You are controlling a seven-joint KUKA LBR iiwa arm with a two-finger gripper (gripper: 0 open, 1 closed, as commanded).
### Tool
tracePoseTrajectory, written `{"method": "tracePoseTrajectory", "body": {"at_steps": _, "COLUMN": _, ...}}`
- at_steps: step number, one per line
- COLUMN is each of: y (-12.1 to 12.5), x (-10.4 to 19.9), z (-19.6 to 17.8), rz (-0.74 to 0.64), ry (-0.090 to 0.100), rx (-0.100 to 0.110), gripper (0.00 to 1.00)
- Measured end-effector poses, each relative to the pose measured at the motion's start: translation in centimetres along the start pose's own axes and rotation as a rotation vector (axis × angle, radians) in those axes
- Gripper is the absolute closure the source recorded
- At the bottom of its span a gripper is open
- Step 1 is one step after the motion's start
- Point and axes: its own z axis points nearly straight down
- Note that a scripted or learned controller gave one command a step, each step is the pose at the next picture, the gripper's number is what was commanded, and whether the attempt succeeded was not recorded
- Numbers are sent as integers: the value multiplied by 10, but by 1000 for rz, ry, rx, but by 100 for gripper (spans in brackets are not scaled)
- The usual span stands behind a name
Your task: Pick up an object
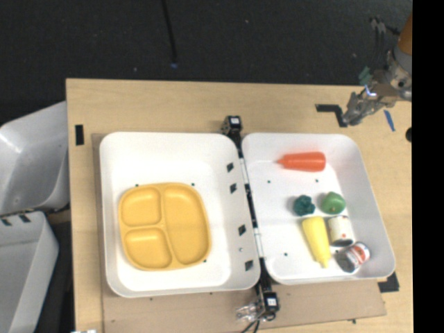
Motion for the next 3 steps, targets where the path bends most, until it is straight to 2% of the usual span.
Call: {"method": "tracePoseTrajectory", "body": {"at_steps": 3, "y": -32, "x": 167, "z": 5, "rz": -4, "ry": 3, "rx": 7, "gripper": 100}}
